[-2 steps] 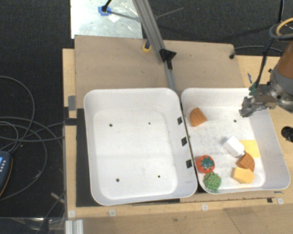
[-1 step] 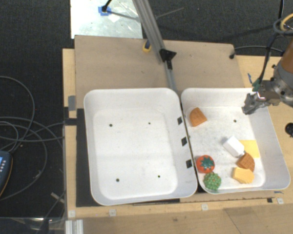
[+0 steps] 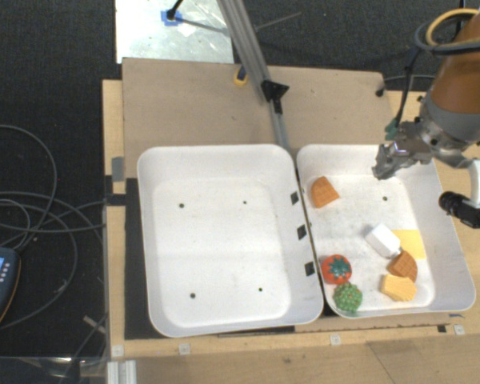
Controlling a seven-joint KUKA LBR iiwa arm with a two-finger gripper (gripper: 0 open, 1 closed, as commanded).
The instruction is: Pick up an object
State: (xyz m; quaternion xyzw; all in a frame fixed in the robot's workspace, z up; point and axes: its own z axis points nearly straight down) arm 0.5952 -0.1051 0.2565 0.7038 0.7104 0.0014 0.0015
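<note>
My gripper (image 3: 383,169) hangs over the far part of the right bin (image 3: 360,157), with nothing seen between its fingers. An orange wedge (image 3: 325,191) lies to its lower left. Toward the near end of this bin lie a white block (image 3: 382,239), a yellow flat piece (image 3: 412,242), a brown piece (image 3: 404,265), an orange-yellow block (image 3: 398,288), a red tomato-like toy (image 3: 335,269) and a green bumpy ball (image 3: 348,297).
The left bin (image 3: 216,238) sits beside the right one, joined along a middle rim with black clips. A grey pole (image 3: 252,50) slants across the back of the bench. Cables and a tablet lie on the floor at left.
</note>
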